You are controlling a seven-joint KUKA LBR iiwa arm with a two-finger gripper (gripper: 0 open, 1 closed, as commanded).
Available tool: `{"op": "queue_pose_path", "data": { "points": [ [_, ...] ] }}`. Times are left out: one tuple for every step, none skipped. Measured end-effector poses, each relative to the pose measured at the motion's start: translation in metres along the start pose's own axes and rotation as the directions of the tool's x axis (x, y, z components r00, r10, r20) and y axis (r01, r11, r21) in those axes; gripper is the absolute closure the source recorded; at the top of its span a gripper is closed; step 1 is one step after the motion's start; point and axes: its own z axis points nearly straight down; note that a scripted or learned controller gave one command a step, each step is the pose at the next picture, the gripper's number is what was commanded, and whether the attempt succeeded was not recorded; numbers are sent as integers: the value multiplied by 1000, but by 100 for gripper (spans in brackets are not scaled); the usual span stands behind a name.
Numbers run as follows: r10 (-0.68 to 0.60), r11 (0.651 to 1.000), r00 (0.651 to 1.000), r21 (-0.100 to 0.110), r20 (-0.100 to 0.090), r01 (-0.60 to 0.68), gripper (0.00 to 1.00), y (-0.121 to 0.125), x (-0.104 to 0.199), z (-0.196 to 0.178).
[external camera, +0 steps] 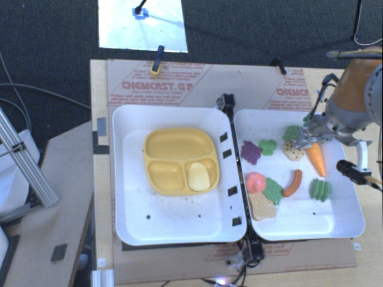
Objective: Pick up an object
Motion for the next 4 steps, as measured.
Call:
{"op": "queue_pose_path", "data": {
  "points": [
    [0, 1000, 1000, 1, -1, 0, 100, 30, -16, -9],
    [9, 1000, 1000, 15, -5, -9, 100, -81, -17, -10],
    [0, 1000, 1000, 2, -1, 0, 100, -40, -15, -26],
    [-2, 1000, 1000, 1, -1, 2, 100, 20, -15, 28]
  ]
}}
